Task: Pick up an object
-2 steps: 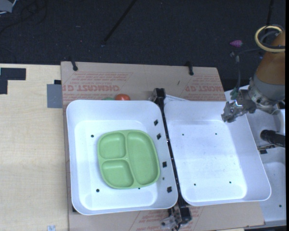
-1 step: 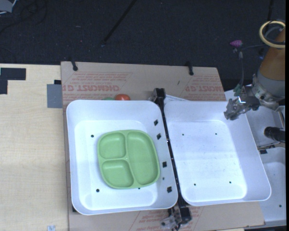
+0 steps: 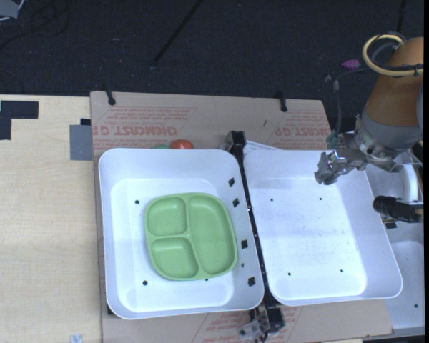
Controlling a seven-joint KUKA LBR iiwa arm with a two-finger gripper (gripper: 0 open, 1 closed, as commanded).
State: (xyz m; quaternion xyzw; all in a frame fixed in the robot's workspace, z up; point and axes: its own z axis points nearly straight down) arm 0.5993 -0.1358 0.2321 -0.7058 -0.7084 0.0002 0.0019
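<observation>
Your pincer (image 3: pixel 331 168) is hovering over the upper right corner of the right bin (image 3: pixel 322 284), and from this slanted look down you cannot tell how it is set; nothing is showing in its grasp. The arm (image 3: pixel 395 98) is reaching in from the right, its orange band sitting just above the grey wrist. Well to the pincer's left and somewhat nearer the camera, a green divided plate (image 3: pixel 191 235) with three compartments is lying flat on the floor of the left bin (image 3: pixel 129 191), apart from the bin's walls. Farther left of the pincer and about level with it, a small red-orange object (image 3: pixel 181 145) is peeking over the far rim of the left bin, with a speck of green just beside it; you are seeing too little of either to name them. Both bins are resting on a brown cardboard sheet (image 3: pixel 200 120), and its red printing is running upside down to you: behind the left bin it reads roughly as "CHEMCAST", though the letters are too soft to be sure, and a shorter fragment is showing behind the right bin, just left of the pincer. More red print is showing on the sheet's near edge, too small to read.
</observation>
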